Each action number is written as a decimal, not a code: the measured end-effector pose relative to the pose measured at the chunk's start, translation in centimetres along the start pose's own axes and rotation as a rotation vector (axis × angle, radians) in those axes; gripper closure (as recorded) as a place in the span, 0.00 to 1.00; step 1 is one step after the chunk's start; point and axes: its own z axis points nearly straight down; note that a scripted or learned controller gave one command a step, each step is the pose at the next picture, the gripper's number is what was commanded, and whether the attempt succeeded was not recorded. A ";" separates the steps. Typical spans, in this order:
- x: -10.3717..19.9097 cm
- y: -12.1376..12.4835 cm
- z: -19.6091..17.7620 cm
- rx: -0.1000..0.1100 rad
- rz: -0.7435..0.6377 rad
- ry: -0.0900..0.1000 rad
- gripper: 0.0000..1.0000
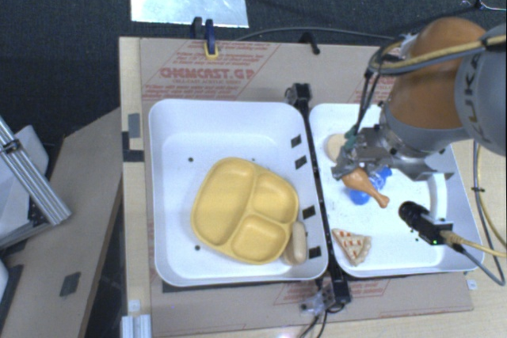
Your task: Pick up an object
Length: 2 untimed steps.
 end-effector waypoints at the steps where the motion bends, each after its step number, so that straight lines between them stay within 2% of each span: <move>1: 4.4 1.2 1.1 0.000 0.001 -0.001 1.00; 2: 9.7 2.0 1.0 -0.001 0.000 0.000 1.00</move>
